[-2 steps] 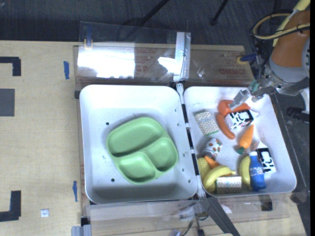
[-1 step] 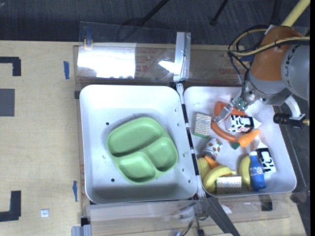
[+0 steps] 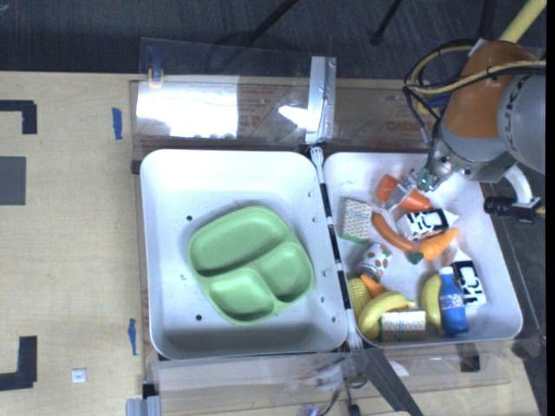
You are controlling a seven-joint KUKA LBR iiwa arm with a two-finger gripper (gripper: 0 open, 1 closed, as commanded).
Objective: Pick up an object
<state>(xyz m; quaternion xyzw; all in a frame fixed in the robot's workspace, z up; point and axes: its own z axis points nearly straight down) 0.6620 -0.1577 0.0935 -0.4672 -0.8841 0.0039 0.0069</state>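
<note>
The right bin (image 3: 499, 258) holds a pile of toy food and small packages. My gripper (image 3: 414, 189) hangs low over the bin's back part, among some orange pieces (image 3: 387, 185) and just behind a black-and-white box (image 3: 427, 222). The grey arm with its orange band (image 3: 486, 94) reaches in from the upper right. A long orange carrot (image 3: 393, 232) and a second carrot with a green end (image 3: 439, 243) lie in front of the gripper. Nothing is visibly lifted off the pile.
The left bin (image 3: 165, 189) holds a green divided plate (image 3: 251, 263). At the front of the right bin lie two bananas (image 3: 381, 306), a blue bottle (image 3: 452, 306), a white can (image 3: 403, 323), corn (image 3: 355, 293) and a checkered pad (image 3: 355, 219). Cables (image 3: 434, 68) loop behind the arm.
</note>
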